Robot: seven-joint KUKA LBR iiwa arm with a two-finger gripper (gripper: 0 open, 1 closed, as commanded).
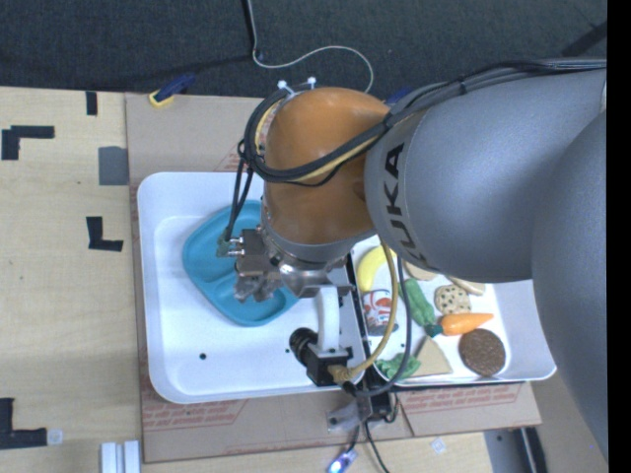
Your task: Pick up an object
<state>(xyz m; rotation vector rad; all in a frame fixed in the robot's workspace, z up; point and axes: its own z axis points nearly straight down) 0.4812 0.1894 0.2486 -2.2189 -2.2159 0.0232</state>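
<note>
Arm low over the left bin [168, 363].
Blue dish [212, 254] lies partly under the tool [258, 282]; tool's grip state can't be told.

Wooden bench with two white bins on cardboard, seen from above.

A pale wooden bench [59, 294] fills the left side. It carries black tape marks: an angled one [28, 141] near the left edge and an L-shaped one [102, 235] nearer the bins, with a grey square patch [113, 164] between them. A brown cardboard sheet [187, 136] lies under the left bin [158, 264], a shallow white tray with rounded corners. The right bin [537, 363] sits just beside it, mostly hidden. Dark fabric [118, 18] runs behind the bench, with a thin white cable [296, 62] looping across it. A small blue and yellow item [170, 89] rests at the cardboard's far edge.
</note>
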